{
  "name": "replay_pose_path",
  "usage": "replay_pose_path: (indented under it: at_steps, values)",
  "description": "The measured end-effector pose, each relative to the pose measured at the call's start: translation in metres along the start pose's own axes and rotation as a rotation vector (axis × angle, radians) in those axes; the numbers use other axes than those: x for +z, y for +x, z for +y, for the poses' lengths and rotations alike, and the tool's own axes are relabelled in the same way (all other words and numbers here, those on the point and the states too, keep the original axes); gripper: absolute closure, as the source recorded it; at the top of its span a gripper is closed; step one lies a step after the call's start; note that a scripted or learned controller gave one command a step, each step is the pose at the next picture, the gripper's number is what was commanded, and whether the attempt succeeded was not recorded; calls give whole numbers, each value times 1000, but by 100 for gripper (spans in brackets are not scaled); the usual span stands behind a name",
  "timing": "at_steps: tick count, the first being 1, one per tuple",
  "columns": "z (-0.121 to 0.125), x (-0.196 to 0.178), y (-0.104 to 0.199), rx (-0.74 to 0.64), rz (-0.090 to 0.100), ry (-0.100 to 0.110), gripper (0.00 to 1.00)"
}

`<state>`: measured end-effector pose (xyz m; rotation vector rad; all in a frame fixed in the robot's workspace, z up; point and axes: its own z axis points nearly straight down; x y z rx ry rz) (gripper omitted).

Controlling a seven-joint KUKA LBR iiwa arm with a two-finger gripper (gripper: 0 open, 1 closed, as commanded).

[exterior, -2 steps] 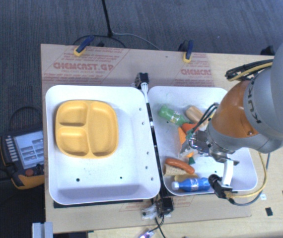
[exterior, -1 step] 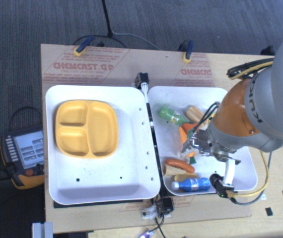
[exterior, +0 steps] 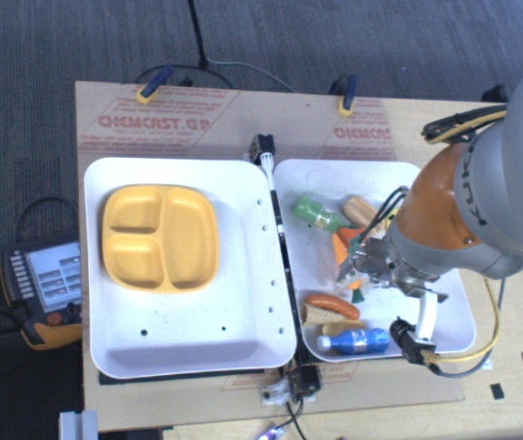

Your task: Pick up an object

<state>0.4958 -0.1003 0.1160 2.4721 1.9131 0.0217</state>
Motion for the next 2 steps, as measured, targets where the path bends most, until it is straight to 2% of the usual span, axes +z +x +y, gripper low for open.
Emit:
replay_pose_path:
  at_steps: [1,2]
  values:
    - [0,-7,0,-1,0,6,100]
    - [33,-110,64,-339,1,25,100]
